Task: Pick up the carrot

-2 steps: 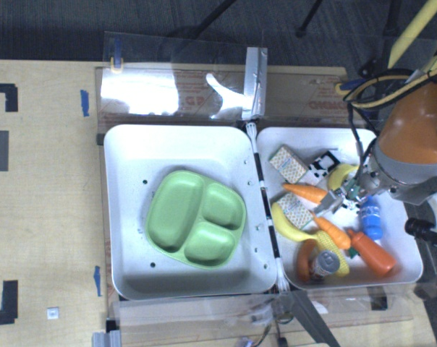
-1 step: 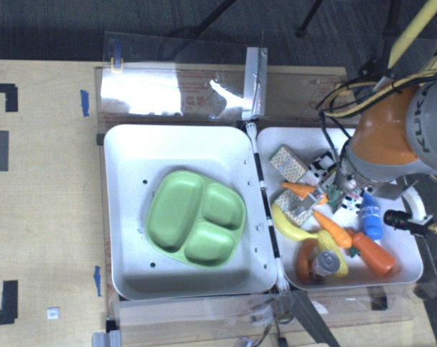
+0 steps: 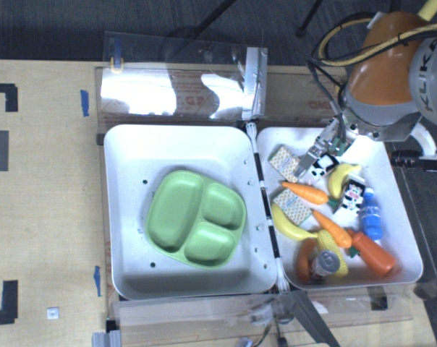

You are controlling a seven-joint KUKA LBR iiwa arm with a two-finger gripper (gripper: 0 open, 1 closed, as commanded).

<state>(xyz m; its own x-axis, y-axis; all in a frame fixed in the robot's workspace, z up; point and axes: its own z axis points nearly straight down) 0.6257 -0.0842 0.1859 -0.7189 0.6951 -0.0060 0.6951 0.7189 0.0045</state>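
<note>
Here the gripper hangs over the back of the right bin, and whether it is spread or closed cannot be told. Nothing shows between its tips. The carrot lies just below them, apart from them, its point toward the left bin. A second carrot lies further down. A small box sits just left of the tips, a banana just right. The green plate rests well to the left.
</note>
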